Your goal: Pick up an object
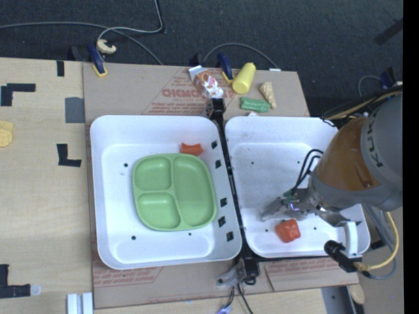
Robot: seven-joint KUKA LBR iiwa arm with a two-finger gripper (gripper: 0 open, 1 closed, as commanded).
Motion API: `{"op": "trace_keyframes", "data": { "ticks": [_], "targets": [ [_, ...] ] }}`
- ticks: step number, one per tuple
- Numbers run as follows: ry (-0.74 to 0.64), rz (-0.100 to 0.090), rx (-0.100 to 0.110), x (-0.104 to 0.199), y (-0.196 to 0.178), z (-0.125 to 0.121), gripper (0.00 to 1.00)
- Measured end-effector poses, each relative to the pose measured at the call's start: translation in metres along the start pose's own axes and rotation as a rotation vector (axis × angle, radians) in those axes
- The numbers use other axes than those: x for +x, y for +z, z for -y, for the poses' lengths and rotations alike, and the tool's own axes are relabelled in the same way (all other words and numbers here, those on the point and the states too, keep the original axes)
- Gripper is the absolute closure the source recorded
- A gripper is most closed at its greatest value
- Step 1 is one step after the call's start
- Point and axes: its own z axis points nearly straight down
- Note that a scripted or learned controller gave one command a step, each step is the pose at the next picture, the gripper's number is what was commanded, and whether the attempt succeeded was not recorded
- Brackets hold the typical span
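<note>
A small red-orange object lies near the front edge of the right bin. My gripper hangs low in that bin, just above and left of the red object, its grey fingers pointing left. Nothing shows between them, and their spacing is unclear. In the left bin rests a green divided plate, and a small orange piece lies at that bin's back, beyond the plate.
Behind the bins on the cardboard lie a yellow bottle-shaped toy, a green piece, a tan piece and a small printed packet. The arm's bulky orange-grey body covers the right bin's right side.
</note>
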Motion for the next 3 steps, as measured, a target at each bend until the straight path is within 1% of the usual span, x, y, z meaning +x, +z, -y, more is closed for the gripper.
{"op": "trace_keyframes", "data": {
  "ticks": [1, 2, 3],
  "targets": [
    [0.001, 0.003, 0.001, -0.065, -0.075, -0.020, 0.00],
    [-0.001, -0.001, 0.001, 0.007, 0.000, -0.008, 0.00],
    [0.000, 0.003, -0.001, -0.033, -0.135, -0.069, 0.00]
  ]
}}
